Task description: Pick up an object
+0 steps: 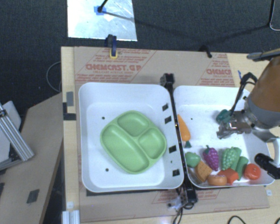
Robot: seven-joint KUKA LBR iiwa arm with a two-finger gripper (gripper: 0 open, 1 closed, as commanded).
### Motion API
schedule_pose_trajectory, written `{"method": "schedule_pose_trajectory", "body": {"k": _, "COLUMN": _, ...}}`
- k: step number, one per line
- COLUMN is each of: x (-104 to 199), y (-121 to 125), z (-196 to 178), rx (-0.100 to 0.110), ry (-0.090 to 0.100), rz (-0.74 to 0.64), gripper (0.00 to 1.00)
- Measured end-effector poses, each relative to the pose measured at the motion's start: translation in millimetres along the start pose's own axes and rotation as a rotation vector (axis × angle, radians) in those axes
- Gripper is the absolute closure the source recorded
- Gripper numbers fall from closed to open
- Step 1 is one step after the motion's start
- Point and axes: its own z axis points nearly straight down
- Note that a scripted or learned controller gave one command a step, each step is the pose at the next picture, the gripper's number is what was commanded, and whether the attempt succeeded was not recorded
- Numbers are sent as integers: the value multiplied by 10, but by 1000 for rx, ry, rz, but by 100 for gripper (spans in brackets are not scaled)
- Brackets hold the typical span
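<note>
Right side of frame: arm enters over right bin [196, 99], gripper [227, 127] low above bare bin floor, mid-right. Teal object [222, 115] sits at fingertips; can't tell whether gripper is clamped on it or merely beside it, opening unclear.
Toy food piled along bin's lower edge: purple grapes [211, 157], green piece [230, 157], red tomato [252, 171], orange carrot [184, 130] against divider. Likely slid there, bin corners collect loose items.
Left bin [91, 97] holds green sectioned plate [133, 141], untouched; probable drop-off side.
Cardboard-covered tabletop [130, 66] carries both bins.
</note>
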Motion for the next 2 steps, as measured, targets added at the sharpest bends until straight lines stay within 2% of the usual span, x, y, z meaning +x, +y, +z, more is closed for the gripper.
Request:
{"method": "schedule_pose_trajectory", "body": {"k": 1, "x": 0, "y": 10, "z": -38, "rx": 6, "ry": 1, "rz": 0, "gripper": 100}}
{"method": "schedule_pose_trajectory", "body": {"k": 2, "x": 466, "y": 58, "z": -102, "rx": 6, "ry": 3, "rz": -5, "gripper": 100}}
